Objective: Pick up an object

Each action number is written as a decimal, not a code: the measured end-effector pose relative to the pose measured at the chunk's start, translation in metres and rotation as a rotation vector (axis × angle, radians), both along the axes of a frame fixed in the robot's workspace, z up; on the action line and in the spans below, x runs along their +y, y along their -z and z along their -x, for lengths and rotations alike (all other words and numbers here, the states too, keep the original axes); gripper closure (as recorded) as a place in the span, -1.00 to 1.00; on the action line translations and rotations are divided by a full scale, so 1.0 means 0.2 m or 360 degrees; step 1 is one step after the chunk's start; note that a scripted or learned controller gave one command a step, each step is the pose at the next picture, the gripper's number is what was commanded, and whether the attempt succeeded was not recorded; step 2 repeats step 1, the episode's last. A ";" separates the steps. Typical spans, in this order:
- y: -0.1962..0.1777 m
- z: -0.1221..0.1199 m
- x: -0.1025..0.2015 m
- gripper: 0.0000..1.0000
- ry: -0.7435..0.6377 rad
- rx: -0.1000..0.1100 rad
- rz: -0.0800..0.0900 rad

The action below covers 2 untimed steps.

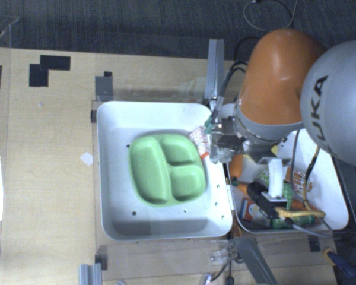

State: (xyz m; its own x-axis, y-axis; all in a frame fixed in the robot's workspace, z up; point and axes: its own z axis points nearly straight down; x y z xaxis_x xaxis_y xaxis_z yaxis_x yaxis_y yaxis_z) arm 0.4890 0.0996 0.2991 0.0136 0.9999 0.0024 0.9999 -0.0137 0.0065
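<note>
**A:** In the left bin (114,183), what is there to pick up?

**B:** A green tray (166,170) with three compartments. It lies flat on the bin floor, roughly in the middle, with bare white floor on every side of it.

**A:** And the gripper (217,148)?

**B:** It is just beside the green tray's far right corner, over the bin wall on that side. I cannot tell whether it is released or clenched, because the wrist hides that part. Nothing can be seen held in it.

**A:** Is anything else close to the tray?

**B:** A small crumpled packet (198,138), pale with reddish print. It lies at the same far right corner of the tray, between the tray's rim and the gripper. Whether the gripper touches it I cannot make out.

**A:** What about the arm (329,108)?

**B:** It is well to the right of the tray. Its orange band (279,76) hangs over the near edge of the right bin (339,190).

**A:** What is in that bin?

**B:** A jumble of small things (285,218), farther right of the tray and partly under the wrist. Both bins sit on the pale wooden table (47,189), which stretches away to the tray's left.
</note>
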 end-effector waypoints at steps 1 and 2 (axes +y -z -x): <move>0.13 -0.02 -0.10 1.00 -0.0204 0.0005 0.0003; 0.13 -0.02 -0.10 1.00 -0.0204 0.0005 0.0003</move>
